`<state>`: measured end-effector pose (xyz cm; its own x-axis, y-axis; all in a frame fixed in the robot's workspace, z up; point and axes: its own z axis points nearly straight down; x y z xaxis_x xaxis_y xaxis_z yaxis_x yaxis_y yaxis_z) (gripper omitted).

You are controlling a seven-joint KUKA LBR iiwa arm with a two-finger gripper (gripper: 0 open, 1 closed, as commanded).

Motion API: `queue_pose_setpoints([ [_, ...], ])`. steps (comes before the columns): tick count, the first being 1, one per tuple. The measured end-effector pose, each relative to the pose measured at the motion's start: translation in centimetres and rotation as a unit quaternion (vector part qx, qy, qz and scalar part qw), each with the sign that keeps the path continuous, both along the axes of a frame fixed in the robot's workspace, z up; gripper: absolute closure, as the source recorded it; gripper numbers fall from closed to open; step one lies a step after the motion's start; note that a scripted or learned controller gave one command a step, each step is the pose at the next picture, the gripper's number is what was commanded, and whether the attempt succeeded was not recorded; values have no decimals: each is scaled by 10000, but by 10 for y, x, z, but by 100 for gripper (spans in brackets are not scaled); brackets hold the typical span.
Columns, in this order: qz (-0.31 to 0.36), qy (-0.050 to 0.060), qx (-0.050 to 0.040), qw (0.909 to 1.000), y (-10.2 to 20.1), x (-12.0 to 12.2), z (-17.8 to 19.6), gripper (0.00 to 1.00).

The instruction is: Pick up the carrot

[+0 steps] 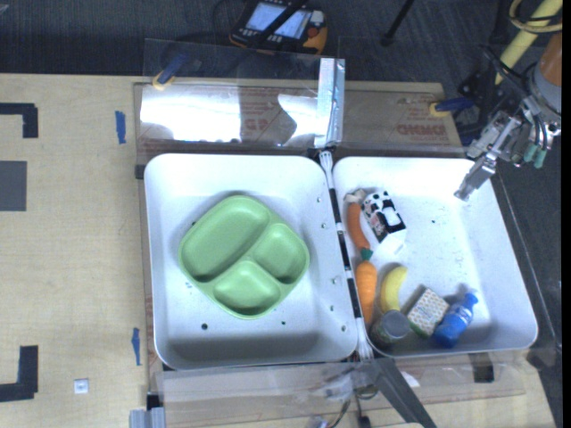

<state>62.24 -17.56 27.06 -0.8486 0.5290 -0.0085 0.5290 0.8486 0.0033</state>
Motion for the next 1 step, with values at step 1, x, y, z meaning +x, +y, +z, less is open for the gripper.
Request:
queue_pose_setpoints([
  [1,653,22,0,9979,-41,-39,-23,0],
])
